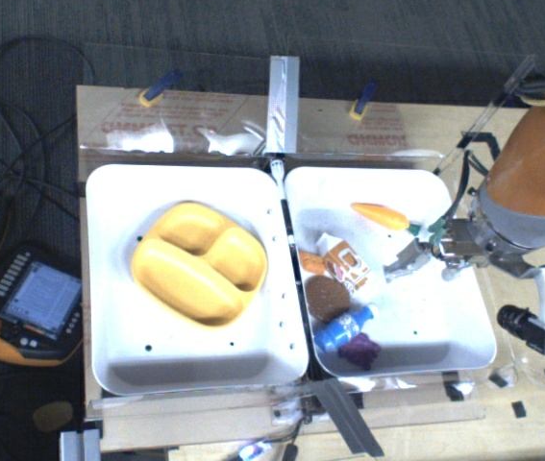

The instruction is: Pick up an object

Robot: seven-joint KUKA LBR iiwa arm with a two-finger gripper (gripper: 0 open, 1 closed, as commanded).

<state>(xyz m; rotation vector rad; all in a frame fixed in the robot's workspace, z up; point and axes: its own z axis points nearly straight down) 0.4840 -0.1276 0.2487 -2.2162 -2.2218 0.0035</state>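
The right bin (464,349) holds a small crowd of things along its left side. Nearest the gripper (402,260) lies a crinkled snack packet (344,262), orange and white with printed lettering, its foil-like skin creased and catching light; its long axis runs slantwise from upper left to lower right. Just below it, touching, sits a round brown disc (327,298) with a matt, grainy surface like a cookie. Below that lies a blue bottle-shaped thing (341,330), glossy plastic, its long axis tilted up toward the right, and beside it a dark purple lump (359,351) of soft, fuzzy look. Toward the far wall rests an orange carrot (380,215), smooth and tapered, pointing left with a green tip at its right end.

The gripper hangs over the middle of the right bin, just right of the packet, its fingers slightly spread with nothing between them.

The left bin (109,353) carries a big yellow, smooth, lobed thing (198,261), rounded like a loaf of rolls.
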